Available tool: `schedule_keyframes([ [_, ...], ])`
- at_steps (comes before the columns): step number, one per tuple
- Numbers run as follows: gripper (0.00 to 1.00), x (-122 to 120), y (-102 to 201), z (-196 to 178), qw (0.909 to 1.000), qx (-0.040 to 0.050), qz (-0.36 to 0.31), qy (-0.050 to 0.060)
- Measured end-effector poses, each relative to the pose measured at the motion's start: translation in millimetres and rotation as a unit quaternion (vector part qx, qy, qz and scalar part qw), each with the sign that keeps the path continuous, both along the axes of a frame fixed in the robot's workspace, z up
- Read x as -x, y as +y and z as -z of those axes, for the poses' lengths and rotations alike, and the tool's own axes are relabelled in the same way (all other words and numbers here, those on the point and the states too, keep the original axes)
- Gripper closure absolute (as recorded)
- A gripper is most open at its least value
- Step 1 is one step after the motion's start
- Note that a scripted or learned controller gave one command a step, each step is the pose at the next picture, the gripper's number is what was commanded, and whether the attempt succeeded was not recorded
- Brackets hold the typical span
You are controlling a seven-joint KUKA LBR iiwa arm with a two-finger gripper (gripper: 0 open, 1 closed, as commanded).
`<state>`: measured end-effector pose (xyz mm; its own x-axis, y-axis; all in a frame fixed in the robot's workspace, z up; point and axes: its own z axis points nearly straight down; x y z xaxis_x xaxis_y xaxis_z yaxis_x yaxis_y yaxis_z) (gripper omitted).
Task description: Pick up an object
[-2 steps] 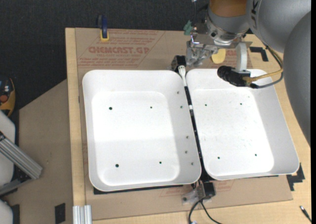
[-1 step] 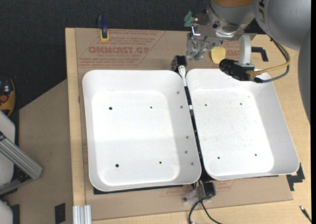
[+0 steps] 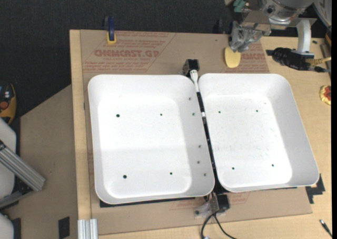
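Note:
A small pale yellow object shows at the top of the view, past the far edge of the right bin. My gripper hangs directly over it, high above the bench, below the grey wrist with its orange band. The two fingers are drawn close together, and the object's upper end sits between their tips. The object hangs below them in front of the brown board.
The left bin and the right bin lie side by side on a brown board. A blue-and-yellow clamp stands at the board's far edge. Black fittings sit between the bins.

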<state>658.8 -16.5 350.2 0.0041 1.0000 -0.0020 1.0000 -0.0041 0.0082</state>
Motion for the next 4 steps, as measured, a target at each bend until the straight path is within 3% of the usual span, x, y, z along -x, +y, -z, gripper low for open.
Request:
schedule_keyframes([
  [1, 1.0, 0.7, 114.2, 65.1, 0.9999, -0.0024, -0.007, 0.008],
  [2, 1.0, 30.5, 83.7, 34.1, 1.0, -0.0011, -0.001, 0.005],
  [3, 1.0, -8.9, 138.0, 95.9, 1.0, -0.0014, -0.004, 0.003],
  [4, 1.0, -8.5, 95.8, 29.0, 1.0, -0.0009, -0.001, 0.0],
])
